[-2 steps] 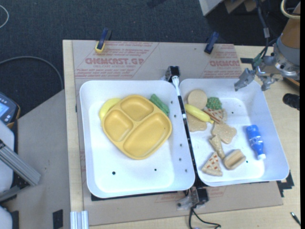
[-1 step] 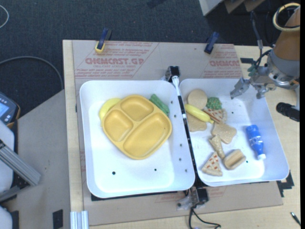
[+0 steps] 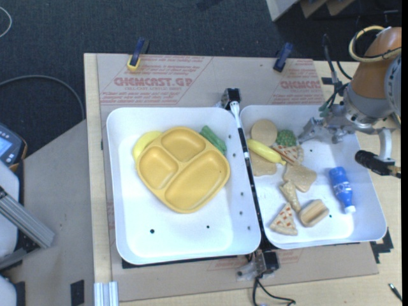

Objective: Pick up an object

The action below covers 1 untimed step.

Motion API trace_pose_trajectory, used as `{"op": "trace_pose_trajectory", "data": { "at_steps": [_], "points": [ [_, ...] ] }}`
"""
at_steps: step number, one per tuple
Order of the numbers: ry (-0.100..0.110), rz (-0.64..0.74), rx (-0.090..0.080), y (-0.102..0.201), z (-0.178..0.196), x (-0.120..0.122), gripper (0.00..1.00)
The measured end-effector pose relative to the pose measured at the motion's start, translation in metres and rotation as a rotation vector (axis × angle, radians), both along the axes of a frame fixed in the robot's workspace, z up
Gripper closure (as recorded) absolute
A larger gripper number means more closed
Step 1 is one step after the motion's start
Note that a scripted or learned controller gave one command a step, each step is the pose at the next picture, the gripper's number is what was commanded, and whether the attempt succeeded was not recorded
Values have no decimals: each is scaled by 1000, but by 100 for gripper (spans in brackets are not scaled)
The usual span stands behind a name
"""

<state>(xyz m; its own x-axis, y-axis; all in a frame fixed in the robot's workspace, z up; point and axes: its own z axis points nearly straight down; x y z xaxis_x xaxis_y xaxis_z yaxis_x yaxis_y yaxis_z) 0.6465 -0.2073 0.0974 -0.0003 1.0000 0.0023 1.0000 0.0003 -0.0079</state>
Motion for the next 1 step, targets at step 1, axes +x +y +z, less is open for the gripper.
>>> {"op": "trace_pose_trajectory", "data": {
  "at_steps": [1],
  "points": [
    [-4,2,-1,1,-13,0,0]
  ]
}}
